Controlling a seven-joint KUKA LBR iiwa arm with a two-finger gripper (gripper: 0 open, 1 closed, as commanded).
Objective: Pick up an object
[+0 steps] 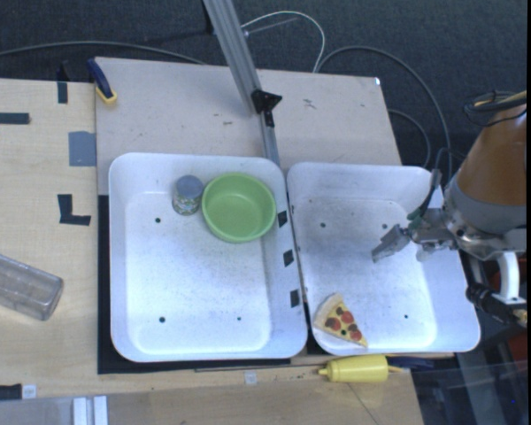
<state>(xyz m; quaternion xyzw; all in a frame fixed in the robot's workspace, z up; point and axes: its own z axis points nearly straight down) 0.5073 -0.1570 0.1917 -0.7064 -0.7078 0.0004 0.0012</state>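
A toy pizza slice (341,320) lies at the front left corner of the right bin (442,326). In the left bin (142,326) a green bowl (239,207) sits near the back wall, with a small grey can (188,195) just left of it. My gripper (391,244) hovers over the right part of the right bin, up and to the right of the pizza slice and apart from it. Nothing is visible between its fingers.
A yellow bottle (356,369) lies on the bench just in front of the right bin. A clear plastic container (18,285) rests on the wooden surface at far left. A metal pole (239,51) rises behind the bins, with cables behind it.
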